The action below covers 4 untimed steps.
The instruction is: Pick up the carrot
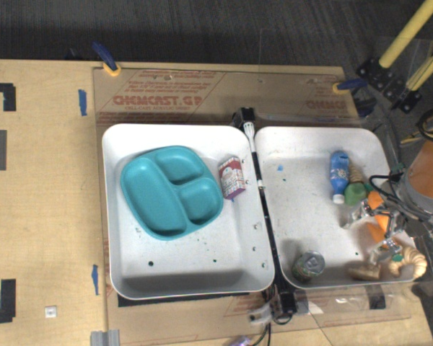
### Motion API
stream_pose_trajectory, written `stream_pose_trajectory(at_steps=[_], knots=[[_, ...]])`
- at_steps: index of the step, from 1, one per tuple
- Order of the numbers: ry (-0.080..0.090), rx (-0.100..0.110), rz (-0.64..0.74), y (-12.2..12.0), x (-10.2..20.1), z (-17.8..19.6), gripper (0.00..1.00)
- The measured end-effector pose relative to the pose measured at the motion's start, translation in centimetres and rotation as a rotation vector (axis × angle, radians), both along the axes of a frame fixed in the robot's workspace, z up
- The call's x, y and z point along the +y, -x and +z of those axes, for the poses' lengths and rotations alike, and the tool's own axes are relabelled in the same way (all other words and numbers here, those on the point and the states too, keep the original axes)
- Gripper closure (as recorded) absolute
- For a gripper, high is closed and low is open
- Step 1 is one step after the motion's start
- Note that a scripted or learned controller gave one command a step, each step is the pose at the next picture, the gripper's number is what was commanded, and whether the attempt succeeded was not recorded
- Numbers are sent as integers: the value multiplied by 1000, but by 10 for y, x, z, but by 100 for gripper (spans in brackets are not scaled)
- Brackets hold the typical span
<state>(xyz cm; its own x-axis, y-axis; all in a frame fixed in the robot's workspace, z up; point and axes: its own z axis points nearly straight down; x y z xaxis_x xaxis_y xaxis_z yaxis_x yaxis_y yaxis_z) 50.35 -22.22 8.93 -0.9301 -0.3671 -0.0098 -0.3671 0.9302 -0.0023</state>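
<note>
A pale wooden bench (43,215) under a dark carpeted floor edge carries a brown cardboard sheet (224,96), and on it two shallow white plastic bins sit side by side, their inner rims touching. The left bin (123,265) holds a teal three-compartment plastic plate (172,190) toward its far left, with a small red-and-white labelled can (232,177) lying just beside the plate on the right; the near half of that bin is bare white floor. The right bin (296,193) has open room across its left and middle, and a round grey tin (309,264) near its near rim. Crowded along its right wall are a blue bottle (338,175), a green block (356,192) and the orange carrot (376,215), against the metal two-finger gripper (387,231); whether that claw is clenched or released I cannot tell.
</note>
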Motion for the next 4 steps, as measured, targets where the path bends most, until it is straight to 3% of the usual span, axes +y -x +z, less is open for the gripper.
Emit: stream_pose_trajectory(at_steps=[1,2,3,4], knots=[[3,-16,3,-6,1,14,100],[11,-3,287,-15,41,2,100],[9,-2,287,-14,41,1,0],[11,-9,535,9,44,1,0]])
